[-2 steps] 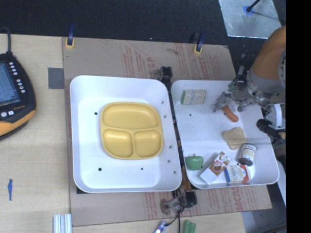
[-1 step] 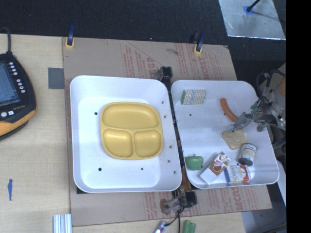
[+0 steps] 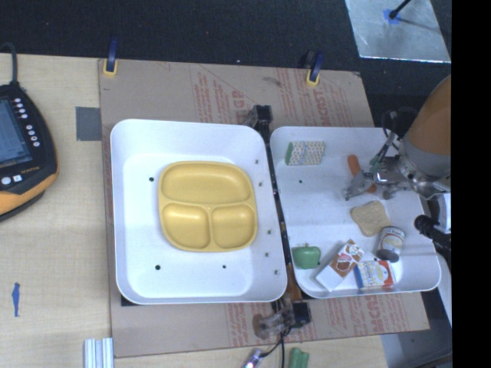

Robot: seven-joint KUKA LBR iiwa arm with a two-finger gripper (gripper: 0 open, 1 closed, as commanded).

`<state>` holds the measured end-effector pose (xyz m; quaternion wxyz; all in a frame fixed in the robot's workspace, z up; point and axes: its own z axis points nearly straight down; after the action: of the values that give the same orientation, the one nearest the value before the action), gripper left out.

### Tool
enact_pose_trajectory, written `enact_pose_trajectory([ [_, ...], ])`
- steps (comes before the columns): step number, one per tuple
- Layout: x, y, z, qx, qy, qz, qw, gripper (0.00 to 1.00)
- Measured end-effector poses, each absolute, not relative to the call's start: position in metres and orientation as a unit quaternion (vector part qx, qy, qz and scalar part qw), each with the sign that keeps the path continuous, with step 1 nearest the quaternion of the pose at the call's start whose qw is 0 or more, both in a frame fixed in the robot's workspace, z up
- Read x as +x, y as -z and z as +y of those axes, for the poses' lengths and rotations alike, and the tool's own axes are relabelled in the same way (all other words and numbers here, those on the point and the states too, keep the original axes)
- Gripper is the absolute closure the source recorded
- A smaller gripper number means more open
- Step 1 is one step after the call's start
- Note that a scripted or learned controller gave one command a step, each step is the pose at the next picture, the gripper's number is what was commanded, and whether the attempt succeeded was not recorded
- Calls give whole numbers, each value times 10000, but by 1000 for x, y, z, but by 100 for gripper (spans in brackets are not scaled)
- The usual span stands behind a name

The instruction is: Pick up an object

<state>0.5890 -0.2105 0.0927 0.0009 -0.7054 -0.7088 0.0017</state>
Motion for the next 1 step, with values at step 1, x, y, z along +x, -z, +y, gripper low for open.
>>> enact_pose_trajectory([
  [1,538,-92,-201,-7050,-15,-7092,10,0],
])
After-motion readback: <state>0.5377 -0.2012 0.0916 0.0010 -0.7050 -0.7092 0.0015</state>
